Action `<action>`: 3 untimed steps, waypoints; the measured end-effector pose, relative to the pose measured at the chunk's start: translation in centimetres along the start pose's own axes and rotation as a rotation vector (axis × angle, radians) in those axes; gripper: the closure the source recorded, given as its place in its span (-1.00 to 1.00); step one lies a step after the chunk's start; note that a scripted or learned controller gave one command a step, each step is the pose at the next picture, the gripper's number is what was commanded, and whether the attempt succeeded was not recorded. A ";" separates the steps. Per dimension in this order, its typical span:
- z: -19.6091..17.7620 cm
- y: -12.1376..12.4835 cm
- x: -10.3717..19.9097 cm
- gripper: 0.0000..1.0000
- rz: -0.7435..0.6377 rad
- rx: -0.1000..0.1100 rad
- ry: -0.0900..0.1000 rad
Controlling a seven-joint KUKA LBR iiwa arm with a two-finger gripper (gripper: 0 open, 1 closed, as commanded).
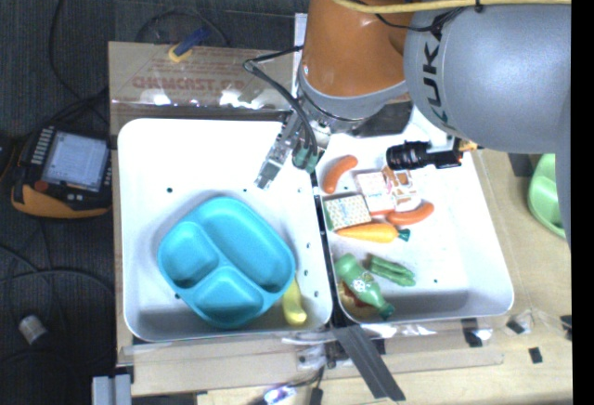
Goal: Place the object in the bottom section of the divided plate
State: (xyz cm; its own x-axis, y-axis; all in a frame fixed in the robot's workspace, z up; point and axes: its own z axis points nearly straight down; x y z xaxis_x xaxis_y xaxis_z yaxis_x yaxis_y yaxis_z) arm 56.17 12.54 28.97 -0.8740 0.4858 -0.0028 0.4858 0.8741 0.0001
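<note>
Camera view: plate point(225, 260) sections bare, nothing placed yet; tool point(278, 157) above plate's far edge, grip impossible to tell.

Open floor around the blue divided plate point(225, 260) — yellow banana point(293, 303) against its right rim.
</note>
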 end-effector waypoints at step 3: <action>-0.9 0.0 -0.1 -1.00 0.000 0.001 -0.002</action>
State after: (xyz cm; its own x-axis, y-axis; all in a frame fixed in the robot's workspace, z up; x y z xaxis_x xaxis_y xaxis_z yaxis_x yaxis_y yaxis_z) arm 56.24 12.56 29.87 -0.8738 0.4862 -0.0049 0.4862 0.8739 -0.0005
